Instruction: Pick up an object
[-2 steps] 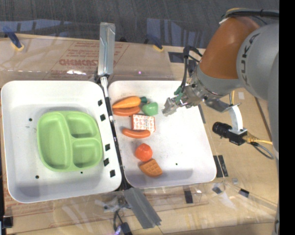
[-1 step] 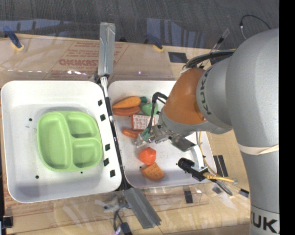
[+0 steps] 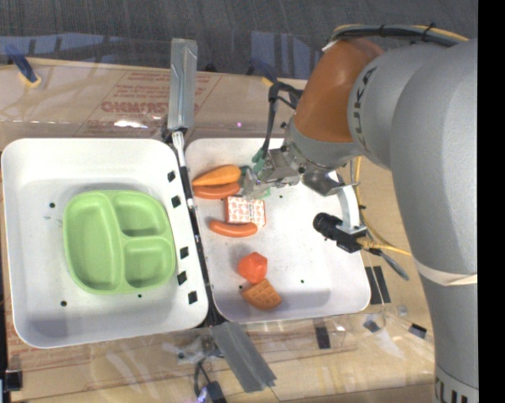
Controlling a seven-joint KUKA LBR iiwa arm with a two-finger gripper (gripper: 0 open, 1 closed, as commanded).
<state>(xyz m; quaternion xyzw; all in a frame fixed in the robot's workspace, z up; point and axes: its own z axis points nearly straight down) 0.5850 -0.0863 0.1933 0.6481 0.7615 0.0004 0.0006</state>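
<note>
Two white bins sit side by side on the table [image 3: 85,99], which looks like wood under clear plastic. The left bin [image 3: 26,225] holds a green tray [image 3: 118,240] with three parts. The right bin [image 3: 336,284] holds toy food.

The big grey arm [image 3: 420,124] reaches in from the right. Its tool [image 3: 265,175] hangs low over the top of the right bin, just beside a toy hot dog [image 3: 216,181]. The tool is small and partly hidden here, so nobody can tell if it is spread or pressed together.

Just below the hot dog lies a small pink and white box [image 3: 246,211], touching a red sausage [image 3: 232,228]. Lower down sit a red block [image 3: 252,267] and an orange waffle piece [image 3: 262,295].

The hot dog is the closest thing to grab. It is probably light, hard plastic, and smooth, so it could slip. Grabbing it across its short, narrow middle would likely work best.
</note>
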